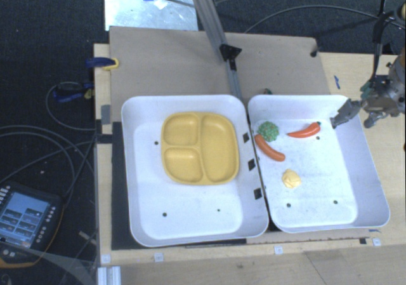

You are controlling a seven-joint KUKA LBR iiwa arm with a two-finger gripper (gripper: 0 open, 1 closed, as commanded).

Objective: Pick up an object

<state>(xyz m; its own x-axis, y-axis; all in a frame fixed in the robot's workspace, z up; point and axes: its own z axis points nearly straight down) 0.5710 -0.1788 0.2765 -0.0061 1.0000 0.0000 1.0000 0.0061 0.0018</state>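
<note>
Hand point(355, 115) at 3 o'clock over right bin point(368, 176) rim; finger spread cannot be told. Red chili pepper point(304, 131) near, at its 9 o'clock.

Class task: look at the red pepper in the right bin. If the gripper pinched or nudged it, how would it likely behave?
The pepper is long, curved and tapered, so it would probably pivot or roll when nudged. Its sheen suggests smooth, slippery plastic. It looks light, and lies apart from the broccoli.

A yellow three-compartment plastic plate point(200, 148) sits in a white shallow bin point(146, 214). The other white bin point(355, 207) holds a green broccoli floret point(268, 130), an orange-red chilli pepper point(304, 131), an orange sausage-shaped piece point(270, 148) and a pale yellow lump point(291, 179).
</note>
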